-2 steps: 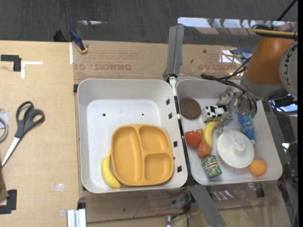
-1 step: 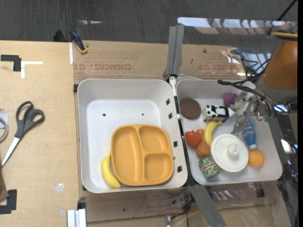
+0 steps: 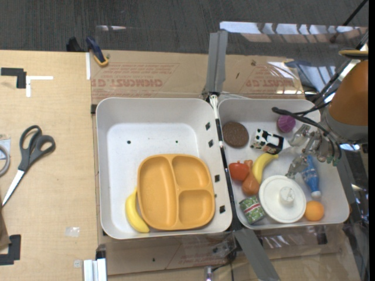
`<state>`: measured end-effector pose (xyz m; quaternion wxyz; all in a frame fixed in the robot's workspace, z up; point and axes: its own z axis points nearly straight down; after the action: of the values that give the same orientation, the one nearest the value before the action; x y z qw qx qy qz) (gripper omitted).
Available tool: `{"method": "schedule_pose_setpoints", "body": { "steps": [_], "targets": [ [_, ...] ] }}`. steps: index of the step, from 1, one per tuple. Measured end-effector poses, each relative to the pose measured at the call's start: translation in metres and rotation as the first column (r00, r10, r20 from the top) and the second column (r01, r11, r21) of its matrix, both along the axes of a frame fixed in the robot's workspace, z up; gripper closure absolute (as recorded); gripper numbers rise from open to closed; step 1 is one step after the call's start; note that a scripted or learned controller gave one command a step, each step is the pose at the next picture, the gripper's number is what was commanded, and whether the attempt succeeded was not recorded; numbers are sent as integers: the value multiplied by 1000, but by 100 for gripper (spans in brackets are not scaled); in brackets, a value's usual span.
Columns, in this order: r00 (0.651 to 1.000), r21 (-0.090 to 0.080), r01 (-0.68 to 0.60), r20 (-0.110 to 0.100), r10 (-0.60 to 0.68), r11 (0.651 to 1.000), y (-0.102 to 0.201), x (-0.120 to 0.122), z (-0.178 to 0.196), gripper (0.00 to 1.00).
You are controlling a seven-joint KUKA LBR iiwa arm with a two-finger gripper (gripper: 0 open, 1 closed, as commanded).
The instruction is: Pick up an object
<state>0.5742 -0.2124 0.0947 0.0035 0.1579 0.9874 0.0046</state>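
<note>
The gripper [image 3: 300, 167] is hung low in the right bin [image 3: 337, 215], just above a blue bottle [image 3: 311, 180]. Its fingers look open, though that is hard to tell. The white lid [image 3: 283, 198] beside it could be bumped, and the bottle missed.

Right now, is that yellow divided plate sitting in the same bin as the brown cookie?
No, the yellow divided plate lies in the left bin, while the brown cookie lies in the right bin.
</note>
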Motion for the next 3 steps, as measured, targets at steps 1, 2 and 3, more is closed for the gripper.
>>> {"method": "schedule_pose_setpoints", "body": {
  "steps": [1,2,3],
  "targets": [
    [1000,-6,-1,4,1,1000,-2,1,10,100],
    [1000,-2,-4,2,4,1000,1,1,10,0],
    [992,7,127,4,-127,992,5,-25,1,0]
  ]
}}
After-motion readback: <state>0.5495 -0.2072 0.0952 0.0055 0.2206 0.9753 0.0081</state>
